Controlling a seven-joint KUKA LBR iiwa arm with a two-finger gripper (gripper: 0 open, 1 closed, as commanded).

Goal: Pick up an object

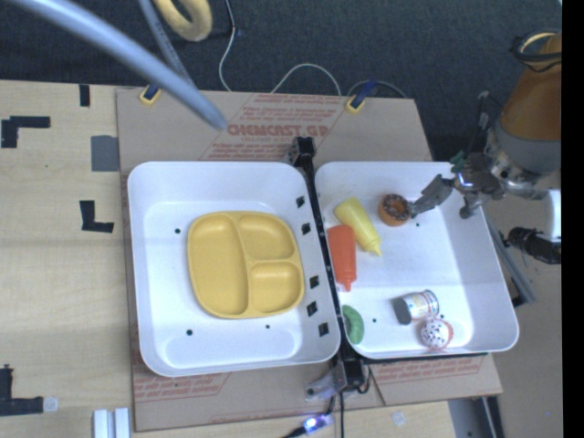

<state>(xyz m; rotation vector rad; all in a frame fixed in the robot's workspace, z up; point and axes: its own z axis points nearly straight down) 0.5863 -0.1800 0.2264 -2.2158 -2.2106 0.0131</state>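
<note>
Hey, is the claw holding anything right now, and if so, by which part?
Nothing held: the claw sits beside the small round brown object, with nothing between its tips.

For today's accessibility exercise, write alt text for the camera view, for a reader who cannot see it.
Two white bins sit side by side on a bench, seen from above. The left bin holds a yellow divided plate; the right bin holds a yellow bottle, orange carrot, brown donut, green piece, small can and dotted ball. The gripper reaches in from the right beside the donut.
</note>
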